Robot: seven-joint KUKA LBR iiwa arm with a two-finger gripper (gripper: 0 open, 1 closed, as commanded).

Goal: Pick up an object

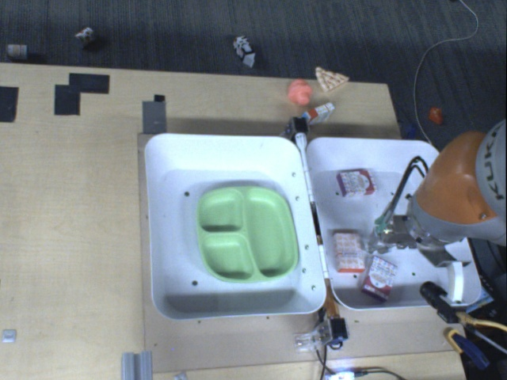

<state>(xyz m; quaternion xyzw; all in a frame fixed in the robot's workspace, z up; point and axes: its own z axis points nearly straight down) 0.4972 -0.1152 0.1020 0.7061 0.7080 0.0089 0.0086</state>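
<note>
Three small red-and-white packets lie in the right bin (412, 153): one near the back (355, 182), one at the middle left (347, 252), and one tilted near the front (380, 278). My gripper (383, 241) hangs low over this bin, between the middle packet and the front one. It sits just above the front packet's upper edge. The grey wrist and orange band (455, 188) reach in from the right and hide part of the bin floor.
The left bin (170, 180) holds a green divided plate (245, 232). Behind the bins on the bench lie a pink ball (299, 92), a triangular toy (331, 78) and a small tube (317, 114). Cables and clips sit at the front right.
</note>
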